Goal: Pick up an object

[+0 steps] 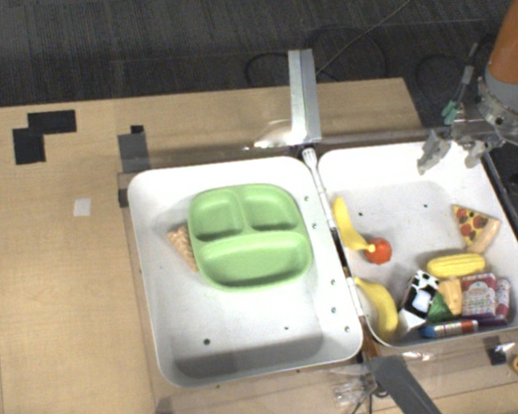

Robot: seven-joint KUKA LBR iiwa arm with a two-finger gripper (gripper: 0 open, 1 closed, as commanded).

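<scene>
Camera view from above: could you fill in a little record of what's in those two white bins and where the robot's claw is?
left bin: green divided plate, a tan item tucked under its left edge
right bin: two bananas, red ball, pizza slice toy, yellow item, small packages by the near wall
gripper: open, above the right bin's far right corner, holding nothing

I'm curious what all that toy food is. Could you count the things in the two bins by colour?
Yellow: 3, banana, banana, lemon-like piece
Green: 1, plate
Red: 2, tomato, box
Orange: 1, pizza slice
Tan: 1, cracker
Black-and-white: 1, toy
Total: 9
</scene>
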